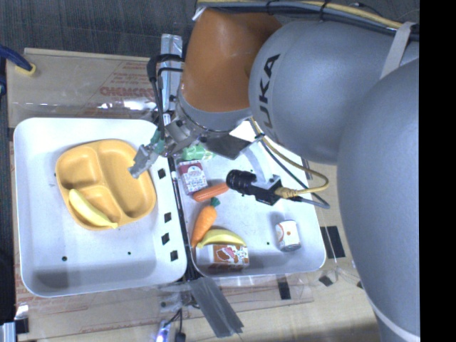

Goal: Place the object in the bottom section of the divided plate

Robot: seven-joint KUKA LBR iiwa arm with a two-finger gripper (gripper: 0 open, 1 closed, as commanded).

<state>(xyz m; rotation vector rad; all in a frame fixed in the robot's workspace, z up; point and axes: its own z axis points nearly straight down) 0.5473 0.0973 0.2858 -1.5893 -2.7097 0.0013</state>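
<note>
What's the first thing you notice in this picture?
The huge grey robot arm with its orange band fills the right side and top. In the left bin sits a yellow divided plate with a banana in its bottom section. The right bin holds a carrot and other toy food.

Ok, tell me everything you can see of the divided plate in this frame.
The divided plate is yellow-orange, plastic-looking, rounded, with raised ridges splitting it into three sections. It lies flat in the left bin, toward its upper part. A banana rests in its bottom section. The gripper hangs over its right rim; contact is unclear.
</note>
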